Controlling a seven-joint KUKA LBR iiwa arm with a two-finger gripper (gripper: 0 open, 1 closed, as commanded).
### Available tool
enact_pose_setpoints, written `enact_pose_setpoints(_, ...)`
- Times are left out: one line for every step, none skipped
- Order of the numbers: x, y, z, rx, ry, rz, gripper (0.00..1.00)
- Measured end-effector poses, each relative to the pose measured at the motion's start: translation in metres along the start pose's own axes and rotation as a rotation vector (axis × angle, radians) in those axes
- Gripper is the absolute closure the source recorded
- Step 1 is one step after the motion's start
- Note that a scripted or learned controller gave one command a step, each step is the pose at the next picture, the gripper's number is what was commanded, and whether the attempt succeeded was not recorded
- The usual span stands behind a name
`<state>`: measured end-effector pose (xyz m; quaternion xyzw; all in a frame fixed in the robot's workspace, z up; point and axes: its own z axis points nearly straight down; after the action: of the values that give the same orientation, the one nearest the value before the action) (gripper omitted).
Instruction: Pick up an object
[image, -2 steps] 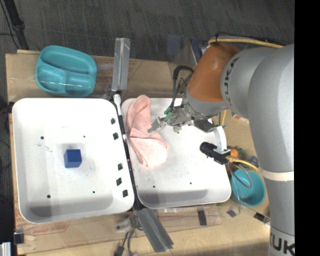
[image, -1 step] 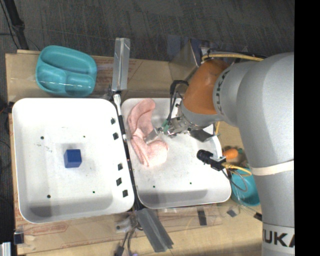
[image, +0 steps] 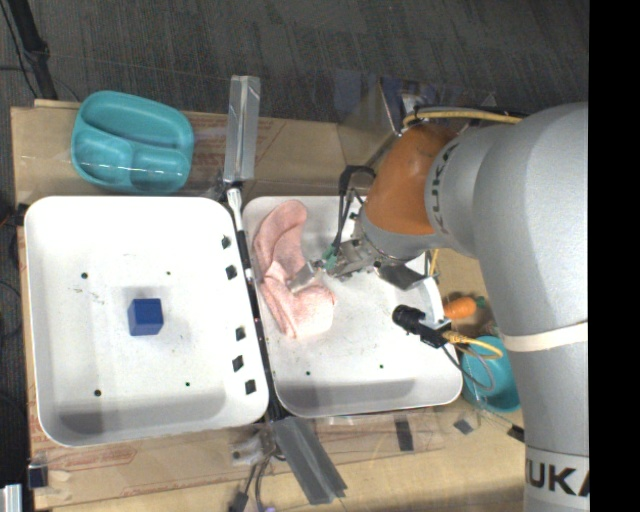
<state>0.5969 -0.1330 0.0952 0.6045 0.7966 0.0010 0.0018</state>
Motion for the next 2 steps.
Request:
enact_pose_setpoints(0.022, -0.005, 0.000, 0.001, -0.001, -0.033, 0.00)
enact_pose_setpoints(0.023, -0.003, -0.010, 0.000, 0.000, -0.038, 1.00)
